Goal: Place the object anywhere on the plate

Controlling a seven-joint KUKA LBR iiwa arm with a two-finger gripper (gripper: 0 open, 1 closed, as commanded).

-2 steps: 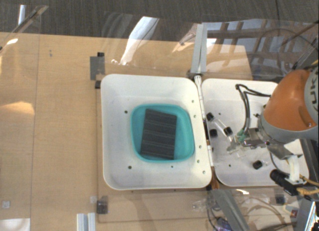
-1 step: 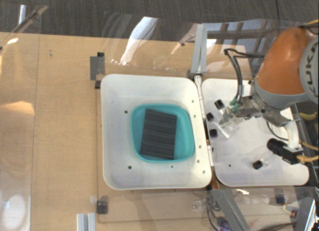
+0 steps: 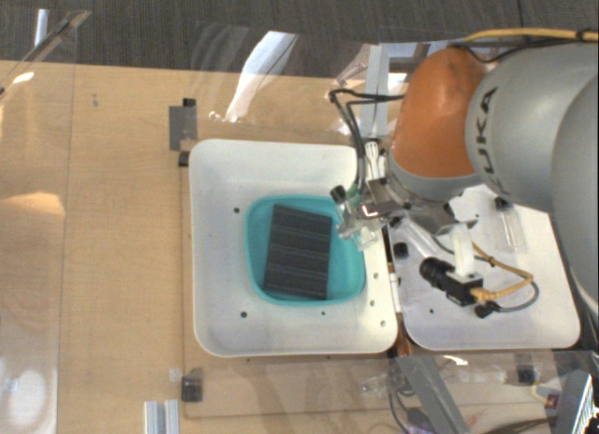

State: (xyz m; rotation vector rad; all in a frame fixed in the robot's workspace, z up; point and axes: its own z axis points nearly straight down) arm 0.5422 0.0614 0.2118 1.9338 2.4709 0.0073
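A dark grey ribbed rectangular block (image 3: 299,252) lies flat on the teal plate (image 3: 351,273), which sits in the left white bin (image 3: 215,236). The block covers the plate's middle and lies slightly tilted. My gripper (image 3: 354,214) hangs over the plate's upper right rim, just to the right of the block's top right corner. Nothing shows in its grasp. The grey arm with its orange band (image 3: 435,123) reaches in from the right above it.
The right white bin (image 3: 533,320) lies under the arm and wrist. The wall shared by the two bins (image 3: 393,301) runs just right of the plate. Bare wooden bench (image 3: 94,236) stretches to the left.
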